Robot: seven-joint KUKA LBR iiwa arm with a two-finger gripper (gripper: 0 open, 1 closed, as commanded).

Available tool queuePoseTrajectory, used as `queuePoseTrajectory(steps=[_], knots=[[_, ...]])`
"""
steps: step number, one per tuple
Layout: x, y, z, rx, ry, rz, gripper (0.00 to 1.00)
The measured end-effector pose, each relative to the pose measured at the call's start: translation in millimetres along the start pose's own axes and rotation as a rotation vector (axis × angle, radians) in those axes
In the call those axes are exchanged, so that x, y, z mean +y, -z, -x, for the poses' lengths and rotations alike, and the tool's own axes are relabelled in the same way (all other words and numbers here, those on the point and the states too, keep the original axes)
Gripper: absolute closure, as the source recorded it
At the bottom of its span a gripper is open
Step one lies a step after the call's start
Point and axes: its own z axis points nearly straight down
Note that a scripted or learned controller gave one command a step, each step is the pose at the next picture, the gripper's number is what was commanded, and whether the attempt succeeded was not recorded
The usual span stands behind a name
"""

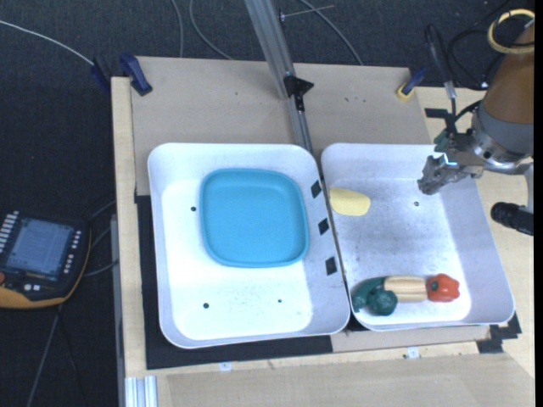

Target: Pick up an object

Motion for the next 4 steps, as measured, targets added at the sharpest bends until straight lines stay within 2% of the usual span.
queuePoseTrajectory(steps=[1, 2, 4], knots=[[1, 43, 0, 0.0, 0.0, -0.002, 1.0], [-14, 30, -51, 0.002, 0.003, -0.006, 1.0], [-42, 43, -146, 0.002, 0.004, -0.005, 1.0]])
